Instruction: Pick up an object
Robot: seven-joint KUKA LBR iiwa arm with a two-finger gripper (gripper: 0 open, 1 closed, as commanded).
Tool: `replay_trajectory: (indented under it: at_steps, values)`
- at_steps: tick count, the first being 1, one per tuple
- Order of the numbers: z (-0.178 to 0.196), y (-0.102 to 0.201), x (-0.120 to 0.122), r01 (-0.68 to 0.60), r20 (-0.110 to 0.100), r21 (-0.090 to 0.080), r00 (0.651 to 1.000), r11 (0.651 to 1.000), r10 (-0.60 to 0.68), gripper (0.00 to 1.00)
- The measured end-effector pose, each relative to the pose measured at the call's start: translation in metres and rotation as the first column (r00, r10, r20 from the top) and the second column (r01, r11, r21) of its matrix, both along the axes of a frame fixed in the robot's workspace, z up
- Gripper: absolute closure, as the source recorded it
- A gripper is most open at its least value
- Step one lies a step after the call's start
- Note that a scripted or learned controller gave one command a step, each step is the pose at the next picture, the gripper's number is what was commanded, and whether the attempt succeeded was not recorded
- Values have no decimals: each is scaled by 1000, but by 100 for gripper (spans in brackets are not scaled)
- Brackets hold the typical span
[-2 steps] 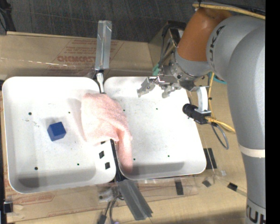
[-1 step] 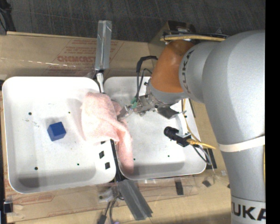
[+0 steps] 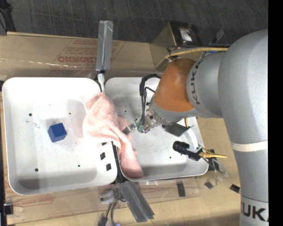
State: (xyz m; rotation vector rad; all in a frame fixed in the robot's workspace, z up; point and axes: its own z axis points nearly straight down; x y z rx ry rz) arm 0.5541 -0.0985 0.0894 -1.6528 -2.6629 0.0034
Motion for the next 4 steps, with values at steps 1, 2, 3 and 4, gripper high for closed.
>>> replay_trajectory:
  at_steps: [1,2,3,4]
  values:
    - [101,14,17,44,3,-2,999,999,-44,0]
    - [100,51,-30,-122,-1,0,993,993,122,0]
    - [100,26,-8,-315,3,-1,949,949,315,0]
    - [10,-34,53,-144,1,0,990,990,144,0]
